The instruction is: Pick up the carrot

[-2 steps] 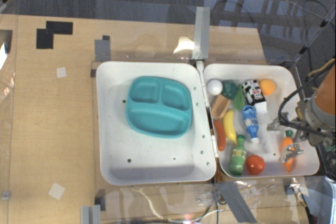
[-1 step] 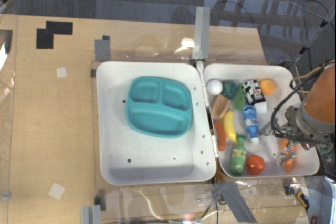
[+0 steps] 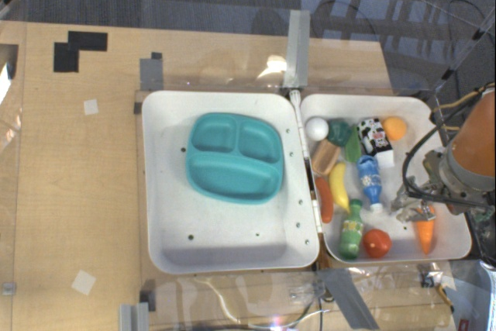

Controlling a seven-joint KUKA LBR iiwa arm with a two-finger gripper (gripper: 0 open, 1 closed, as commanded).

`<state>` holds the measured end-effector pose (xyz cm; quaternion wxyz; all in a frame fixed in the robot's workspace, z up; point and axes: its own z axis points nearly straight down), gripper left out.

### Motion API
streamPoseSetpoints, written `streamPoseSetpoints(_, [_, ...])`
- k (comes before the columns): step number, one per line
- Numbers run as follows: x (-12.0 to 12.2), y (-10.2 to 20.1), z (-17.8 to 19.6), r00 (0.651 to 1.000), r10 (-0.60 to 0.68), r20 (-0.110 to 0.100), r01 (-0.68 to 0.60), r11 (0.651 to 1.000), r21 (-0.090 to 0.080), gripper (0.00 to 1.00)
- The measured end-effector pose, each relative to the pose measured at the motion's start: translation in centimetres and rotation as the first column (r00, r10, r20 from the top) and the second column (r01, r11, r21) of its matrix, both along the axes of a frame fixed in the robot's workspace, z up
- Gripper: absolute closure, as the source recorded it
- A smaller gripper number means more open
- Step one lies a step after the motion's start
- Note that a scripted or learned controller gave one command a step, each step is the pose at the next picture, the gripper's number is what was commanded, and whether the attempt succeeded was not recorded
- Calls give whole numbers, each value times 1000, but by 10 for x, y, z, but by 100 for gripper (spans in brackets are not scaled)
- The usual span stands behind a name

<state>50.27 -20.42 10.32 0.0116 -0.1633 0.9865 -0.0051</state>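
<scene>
The carrot (image 3: 425, 236) is a short orange cone lying in the near right corner of the right bin (image 3: 453, 248), with its tip pointing toward the bin's front wall. My gripper (image 3: 419, 210) hangs just above the carrot's thick end, below the grey wrist and orange band. The wrist hides how the gripper meets the carrot.
The right bin also holds a tomato (image 3: 377, 243), green bottle (image 3: 352, 229), banana (image 3: 339, 186), blue bottle (image 3: 371, 179), red-orange stick (image 3: 325, 201), bread piece (image 3: 325, 157), white ball (image 3: 316, 128), cow-print carton (image 3: 373, 136) and orange (image 3: 394, 128). A teal divided plate (image 3: 234, 156) sits in the left bin (image 3: 167, 244).
</scene>
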Motion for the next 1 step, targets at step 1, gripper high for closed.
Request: streamPoseSetpoints(1, [0,0,0,1000,0,-1,0,1000,0,0])
